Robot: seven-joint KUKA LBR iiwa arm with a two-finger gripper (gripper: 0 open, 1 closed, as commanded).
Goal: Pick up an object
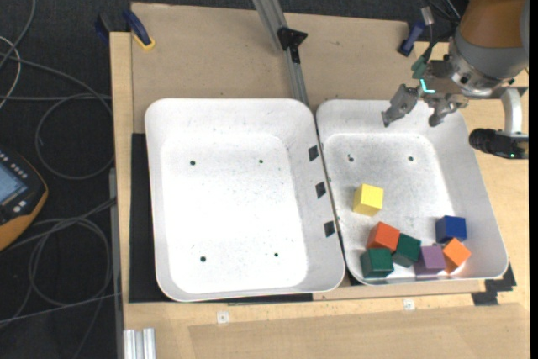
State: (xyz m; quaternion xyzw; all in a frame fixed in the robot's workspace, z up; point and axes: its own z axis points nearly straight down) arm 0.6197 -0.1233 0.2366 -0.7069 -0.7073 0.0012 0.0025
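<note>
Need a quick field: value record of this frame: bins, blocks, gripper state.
gripper: open, fingers spread, above the far edge of the right bin, nothing between its fingers
right bin: holds all the blocks
yellow block: alone, mid-bin
near-edge cluster: red-orange block, two green blocks, purple block, orange block, blue block
left bin: white, small dark dots on its floor
task status: no block picked yet
</note>
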